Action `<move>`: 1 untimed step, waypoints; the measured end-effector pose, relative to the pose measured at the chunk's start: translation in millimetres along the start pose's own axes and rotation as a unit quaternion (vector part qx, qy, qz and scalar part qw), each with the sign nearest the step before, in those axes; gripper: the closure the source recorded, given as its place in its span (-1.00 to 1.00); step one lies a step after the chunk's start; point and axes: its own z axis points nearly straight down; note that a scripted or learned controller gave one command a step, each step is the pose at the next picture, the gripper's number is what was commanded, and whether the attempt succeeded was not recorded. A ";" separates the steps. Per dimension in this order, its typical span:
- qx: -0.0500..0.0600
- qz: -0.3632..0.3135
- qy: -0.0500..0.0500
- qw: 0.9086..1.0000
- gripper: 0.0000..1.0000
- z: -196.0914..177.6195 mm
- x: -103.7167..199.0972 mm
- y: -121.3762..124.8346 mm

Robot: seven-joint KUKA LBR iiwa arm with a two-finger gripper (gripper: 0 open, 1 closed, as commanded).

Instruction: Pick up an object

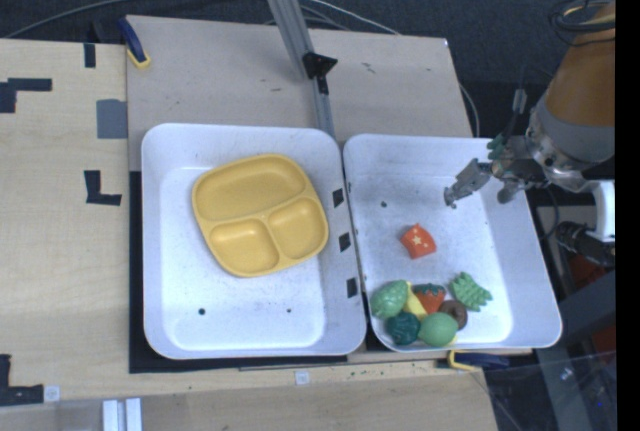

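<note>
In the right bin a small red block lies alone near the middle. Several toy foods are bunched at that bin's front edge: a light green piece, a red strawberry, a green leafy piece, a teal piece and a round green one. My gripper hangs over the bin's far right part, up and to the right of the red block. Its fingers are spread and open, with nothing between them.
The left bin holds a yellow divided plate. A grey slanted pole crosses the bench behind the bins. The orange-banded arm comes in from the right edge.
</note>
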 end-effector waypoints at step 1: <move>0.000 0.000 0.000 1.000 -1.00 0.0 -0.1 -0.1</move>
